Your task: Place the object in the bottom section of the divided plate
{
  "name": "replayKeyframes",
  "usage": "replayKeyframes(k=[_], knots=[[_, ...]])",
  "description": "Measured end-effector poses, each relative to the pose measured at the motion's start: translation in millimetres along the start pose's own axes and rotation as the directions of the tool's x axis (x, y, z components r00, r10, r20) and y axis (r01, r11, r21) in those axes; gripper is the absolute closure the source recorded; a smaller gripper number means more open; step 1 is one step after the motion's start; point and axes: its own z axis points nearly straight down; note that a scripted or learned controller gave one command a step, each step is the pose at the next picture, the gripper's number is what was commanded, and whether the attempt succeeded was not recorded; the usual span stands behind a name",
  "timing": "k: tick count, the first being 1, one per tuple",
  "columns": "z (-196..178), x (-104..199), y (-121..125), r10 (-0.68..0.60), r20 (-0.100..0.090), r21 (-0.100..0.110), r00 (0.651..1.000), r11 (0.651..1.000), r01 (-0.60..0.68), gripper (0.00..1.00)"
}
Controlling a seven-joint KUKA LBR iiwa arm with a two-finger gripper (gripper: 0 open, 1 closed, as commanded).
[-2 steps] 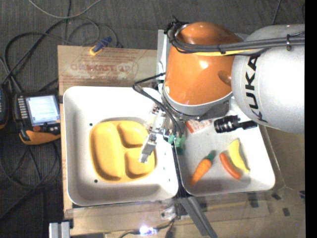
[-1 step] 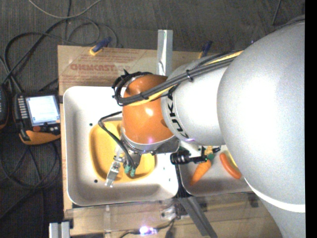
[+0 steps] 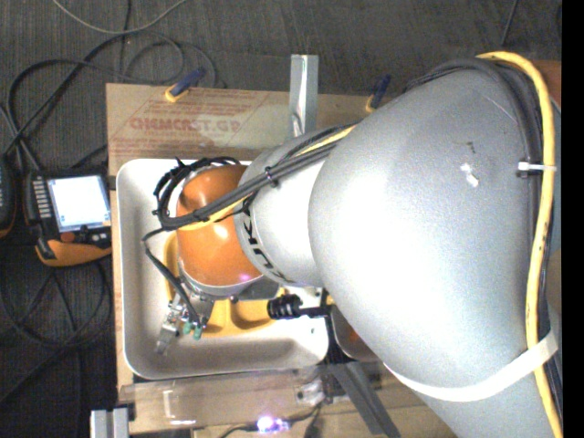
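Arm (image 3: 401, 235) fills most of the view, reaching in from the right over the left white bin (image 3: 137, 272); grey body with orange band (image 3: 212, 222) above the wrist, black cables looped around it. Gripper (image 3: 178, 325) sits low in the bin's lower left part, tip close above the bin floor; cannot tell its state, too small and cluttered with wiring. A yellow-orange shape (image 3: 246, 314) shows just right of the gripper beneath the wrist, likely part of the divided plate; the arm covers most of it, so sections cannot be made out. The task's object cannot be picked out; nothing distinct shows at the gripper tip. Around: a brown cardboard sheet (image 3: 196, 121) with faded red print under the bin's far edge, an upright metal post (image 3: 303, 89) behind, 2 clamps at the board's far edge, one blue-and-yellow (image 3: 182, 84). Left of the bench, a handheld control pendant (image 3: 68, 210) with lit screen lies on the dark carpet floor (image 3: 55, 363), cables trailing.
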Motion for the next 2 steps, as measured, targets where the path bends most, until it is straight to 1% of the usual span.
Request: replayKeyframes(k=[1,2], knots=[[-11.7,-4.5,-0.9,0.009,0.005,-0.001,1.0,1.0,-0.009,1.0],[-8.9,-33.3,-63.8,-0.291,0.02,-0.017,0.957,0.957,0.291,1.0]])
